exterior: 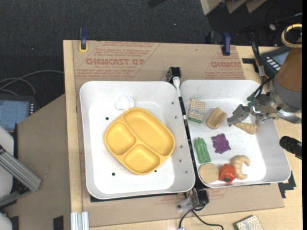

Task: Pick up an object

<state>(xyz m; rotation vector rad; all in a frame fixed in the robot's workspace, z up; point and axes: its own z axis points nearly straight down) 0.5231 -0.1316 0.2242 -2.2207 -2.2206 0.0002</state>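
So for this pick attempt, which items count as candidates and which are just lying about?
Job:
end effector
right bin
bread roll
purple piece
green piece
croissant

Lying about:
left bin
yellow divided plate
blue clamps

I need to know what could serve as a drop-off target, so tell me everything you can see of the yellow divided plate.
The yellow plate looks like glossy plastic, a rounded shape with a raised rim and three compartments: two larger, one smaller. It lies flat and right side up, turned at a slant, near the middle of the left bin. Nothing lies in its compartments, and nothing touches it but the bin floor.
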